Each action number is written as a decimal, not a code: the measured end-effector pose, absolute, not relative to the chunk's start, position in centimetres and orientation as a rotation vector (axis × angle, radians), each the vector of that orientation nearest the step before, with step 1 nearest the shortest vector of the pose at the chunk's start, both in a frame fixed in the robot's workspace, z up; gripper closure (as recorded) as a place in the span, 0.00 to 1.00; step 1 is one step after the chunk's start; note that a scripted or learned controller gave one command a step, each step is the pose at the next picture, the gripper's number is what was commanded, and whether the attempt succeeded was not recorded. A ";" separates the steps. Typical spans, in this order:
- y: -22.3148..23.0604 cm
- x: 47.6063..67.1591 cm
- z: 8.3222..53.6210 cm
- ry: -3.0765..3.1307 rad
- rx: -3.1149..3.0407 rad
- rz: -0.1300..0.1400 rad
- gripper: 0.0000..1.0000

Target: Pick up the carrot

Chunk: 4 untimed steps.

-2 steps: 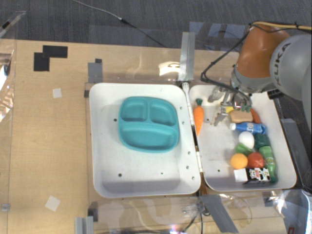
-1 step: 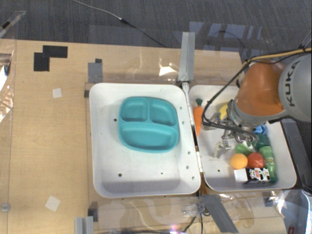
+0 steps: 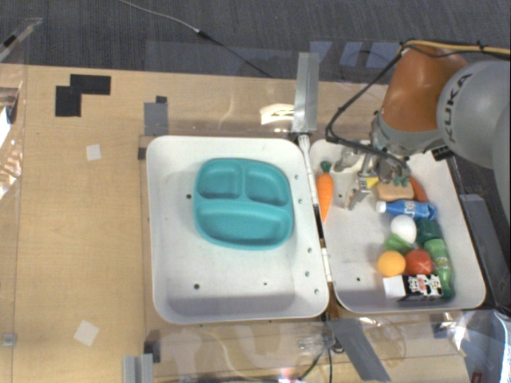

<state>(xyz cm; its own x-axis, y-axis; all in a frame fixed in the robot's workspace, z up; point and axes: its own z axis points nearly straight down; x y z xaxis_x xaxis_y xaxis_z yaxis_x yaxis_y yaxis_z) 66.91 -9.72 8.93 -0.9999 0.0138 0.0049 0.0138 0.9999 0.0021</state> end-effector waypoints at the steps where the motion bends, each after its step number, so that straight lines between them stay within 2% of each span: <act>1: -8.4 59.2 8.9 -3.153 -0.002 0.000 0.00; 2: -10.6 49.1 10.8 -3.144 -0.168 0.001 0.00; 3: -9.9 50.3 9.0 -3.123 -0.418 0.000 0.00; 4: -7.2 59.2 19.0 -3.078 -0.709 -0.006 0.00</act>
